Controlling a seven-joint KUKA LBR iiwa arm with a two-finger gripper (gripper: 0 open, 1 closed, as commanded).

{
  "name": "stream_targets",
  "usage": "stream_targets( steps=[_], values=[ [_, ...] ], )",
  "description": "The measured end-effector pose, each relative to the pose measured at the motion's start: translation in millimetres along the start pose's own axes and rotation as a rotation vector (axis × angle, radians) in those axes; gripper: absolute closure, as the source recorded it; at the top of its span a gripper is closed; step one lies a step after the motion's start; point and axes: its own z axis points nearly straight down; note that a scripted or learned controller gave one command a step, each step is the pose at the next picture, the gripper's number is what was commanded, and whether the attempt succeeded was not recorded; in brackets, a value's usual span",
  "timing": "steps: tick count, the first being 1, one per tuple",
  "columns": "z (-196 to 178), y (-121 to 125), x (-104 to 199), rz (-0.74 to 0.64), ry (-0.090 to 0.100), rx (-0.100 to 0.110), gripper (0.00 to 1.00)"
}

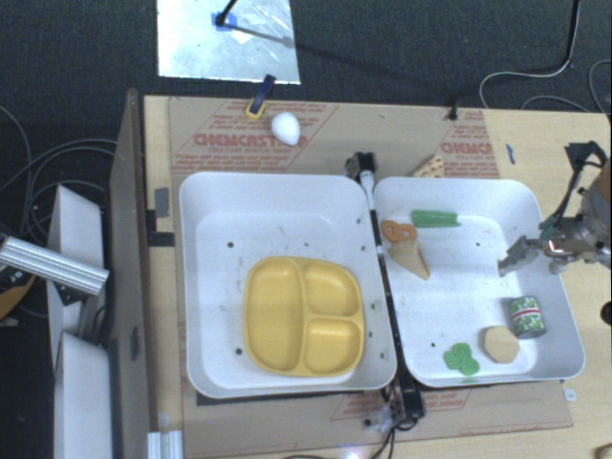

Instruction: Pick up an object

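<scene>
Two glossy white bins are seen: the left bin (pixel 206 256) holds a yellow divided plate (pixel 304 316); the right bin (pixel 535 208) holds a small can (pixel 525 316), a green stick (pixel 434 219) and a round biscuit (pixel 499 344). The gripper (pixel 521 253) is seen above the can.

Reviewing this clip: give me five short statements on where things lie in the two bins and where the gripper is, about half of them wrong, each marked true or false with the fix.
1. The yellow divided plate lies in the left bin. True.
2. The green stick lies in the left bin. False: it lies in the right bin, near its far edge.
3. The small can stands beside the tan round piece in the right bin. True.
4. The gripper holds the can. False: it hangs above the right bin's right side, apart from the can.
5. The white egg lies inside the yellow plate. False: it lies on the cardboard beyond both bins.
</scene>
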Motion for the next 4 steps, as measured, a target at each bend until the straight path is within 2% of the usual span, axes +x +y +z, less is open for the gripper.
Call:
stream_targets(
  steps=[1,2,3,4],
  values=[
    [77,10,-23,0.002,0.000,0.002,0.00],
    [114,-6,-23,0.003,-0.003,-0.003,0.00],
    [143,-17,-5,0.002,0.001,0.002,0.00],
    [141,65,43,-0.009,0.000,-0.008,0.00]
  ],
)
